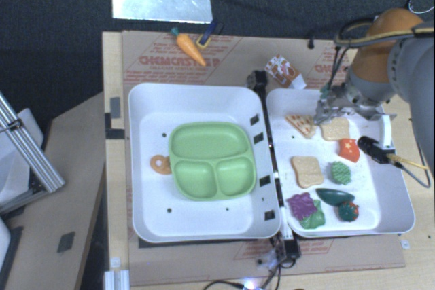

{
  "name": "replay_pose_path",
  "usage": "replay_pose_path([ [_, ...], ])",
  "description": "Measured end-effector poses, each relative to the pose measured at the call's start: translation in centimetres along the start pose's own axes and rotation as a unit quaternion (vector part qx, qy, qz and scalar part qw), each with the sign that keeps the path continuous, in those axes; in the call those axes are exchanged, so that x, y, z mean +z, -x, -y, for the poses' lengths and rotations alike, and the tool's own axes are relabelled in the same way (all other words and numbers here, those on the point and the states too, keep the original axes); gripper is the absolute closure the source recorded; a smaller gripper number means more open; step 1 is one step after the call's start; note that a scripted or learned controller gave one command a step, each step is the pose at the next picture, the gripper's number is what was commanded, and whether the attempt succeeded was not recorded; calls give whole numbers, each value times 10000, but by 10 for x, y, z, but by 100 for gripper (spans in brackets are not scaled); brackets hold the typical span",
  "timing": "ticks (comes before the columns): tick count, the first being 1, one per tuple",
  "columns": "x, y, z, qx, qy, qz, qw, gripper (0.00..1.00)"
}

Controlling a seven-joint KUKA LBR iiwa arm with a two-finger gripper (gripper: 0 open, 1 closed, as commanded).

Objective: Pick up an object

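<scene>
My gripper [329,109] hangs low over the far end of the right bin [401,214], just above the gap between a triangular waffle-like piece [300,124] and a pale bread slice [335,129]. Beside the bread lies a red piece [349,149]. Nearer the front lie a toast slice [307,171], a green broccoli [341,172], purple grapes [302,203], a dark green vegetable [334,196] and a red-and-green fruit [348,211]. Nothing is seen held in the gripper.
The left bin [146,214] holds a green divided plate [211,159] and a small orange ring [161,164]. Behind the bins, on the cardboard, lie a toy carrot [190,49] and a small brown-and-white packet [282,70].
</scene>
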State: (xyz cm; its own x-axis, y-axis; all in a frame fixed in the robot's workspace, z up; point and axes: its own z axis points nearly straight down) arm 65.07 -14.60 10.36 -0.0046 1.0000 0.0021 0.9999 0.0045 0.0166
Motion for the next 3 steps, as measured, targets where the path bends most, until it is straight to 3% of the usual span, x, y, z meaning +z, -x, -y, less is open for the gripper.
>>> replay_pose_path([
  [2,-98,-2,-17,-9,-43,19,10000,100],
  [3,-122,-2,-19,-9,-60,13,10000,100],
])
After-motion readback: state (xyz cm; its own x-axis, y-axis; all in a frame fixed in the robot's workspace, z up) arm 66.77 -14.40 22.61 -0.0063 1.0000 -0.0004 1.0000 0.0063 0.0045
